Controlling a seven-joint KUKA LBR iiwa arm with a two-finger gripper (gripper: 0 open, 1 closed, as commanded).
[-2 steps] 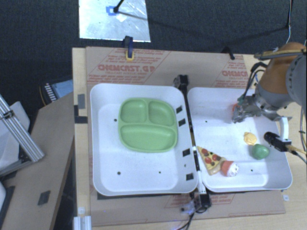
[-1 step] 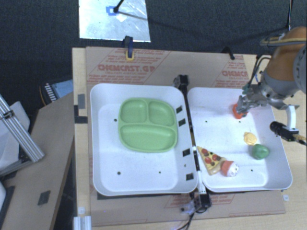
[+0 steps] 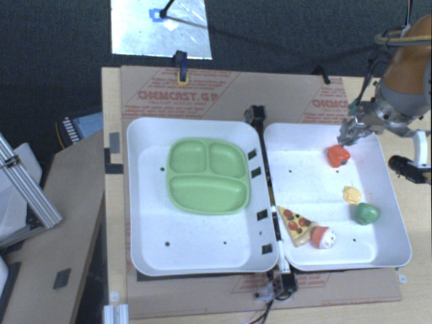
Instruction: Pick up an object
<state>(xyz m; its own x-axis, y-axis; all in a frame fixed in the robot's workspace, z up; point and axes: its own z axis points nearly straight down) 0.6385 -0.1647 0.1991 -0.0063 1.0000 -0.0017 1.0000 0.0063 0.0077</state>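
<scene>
Bench (image 3: 223, 86): brown board with red print, carrying two shallow white bins side by side, touching along a black centre hinge strip.

Left bin (image 3: 145, 241): holds a green divided tray (image 3: 206, 176), three compartments, lying flat, upper-centre of the bin.

Right bin (image 3: 385, 245): holds five small items.
- Pizza slice toy (image 3: 297, 223), near the front-left corner, close to the centre strip.
- Small red-and-white toy (image 3: 322, 237), touching or just beside the pizza slice on its right.
- Green round object (image 3: 366, 213), right side of the bin.
- Yellow object (image 3: 352, 195), just above the green one, nearly touching.
- Red-orange object (image 3: 338, 156), far part of the bin, well apart from the others.

Arm (image 3: 408, 73): comes in from the right, orange band above a grey wrist, tilted down over the far right corner of the right bin.

Gripper (image 3: 349, 133): tip sits just above and slightly right of the red-orange object, close to it. Probably not in contact, but the view is too blurred there to be sure. Nothing visible between the fingers. Can't tell whether the fingers are apart or together: too small and dark.

Silver sheet (image 3: 160, 17) lies past the far edge of the bench, upper left.
</scene>
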